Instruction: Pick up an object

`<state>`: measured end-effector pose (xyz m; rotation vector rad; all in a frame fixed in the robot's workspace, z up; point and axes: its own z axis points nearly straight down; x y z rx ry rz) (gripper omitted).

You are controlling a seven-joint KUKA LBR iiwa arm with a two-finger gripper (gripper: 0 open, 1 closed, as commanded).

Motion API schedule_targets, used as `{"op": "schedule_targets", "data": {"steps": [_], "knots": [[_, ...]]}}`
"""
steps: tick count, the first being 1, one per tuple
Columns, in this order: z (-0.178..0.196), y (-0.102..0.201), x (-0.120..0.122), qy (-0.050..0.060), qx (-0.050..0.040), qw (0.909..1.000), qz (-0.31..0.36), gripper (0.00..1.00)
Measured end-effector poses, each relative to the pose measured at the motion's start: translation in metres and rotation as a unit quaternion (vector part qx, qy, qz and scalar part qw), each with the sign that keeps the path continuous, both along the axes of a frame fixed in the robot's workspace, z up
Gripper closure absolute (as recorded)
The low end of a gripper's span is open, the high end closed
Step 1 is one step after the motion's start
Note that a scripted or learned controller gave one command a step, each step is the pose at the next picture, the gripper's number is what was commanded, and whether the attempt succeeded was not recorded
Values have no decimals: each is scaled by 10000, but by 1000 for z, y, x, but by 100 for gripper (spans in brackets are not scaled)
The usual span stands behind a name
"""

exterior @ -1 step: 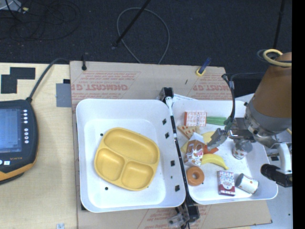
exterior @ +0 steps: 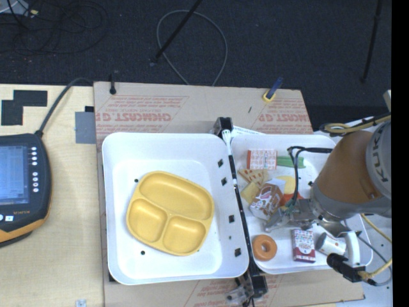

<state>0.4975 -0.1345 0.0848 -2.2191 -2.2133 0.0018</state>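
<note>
Clearly, my pincer [exterior: 291, 215], its state hidden from me, sits low in the right bin [exterior: 271, 266] among crowded items beside the donut [exterior: 264, 247], so I risk a mis-grasp.

Here's the bench [exterior: 57, 248], pale wood, with a cardboard sheet [exterior: 192, 110] spread across it (red print on it). On the cardboard, two white bins sit side by side: left bin [exterior: 118, 152] and right bin [exterior: 281, 267]. At the far left lies what looks like a control pendant [exterior: 19, 187].

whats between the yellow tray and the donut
In the camera view, bare white floor of the left bin, then the two bins' adjoining walls with their black clips, separate the yellow tray from the donut in the right bin.
</note>
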Motion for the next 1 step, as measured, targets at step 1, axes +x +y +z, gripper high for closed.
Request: {"op": "schedule_targets", "data": {"steps": [1], "knots": [[3, 23, 78, -35, -18, 10000, 32, 0]]}}
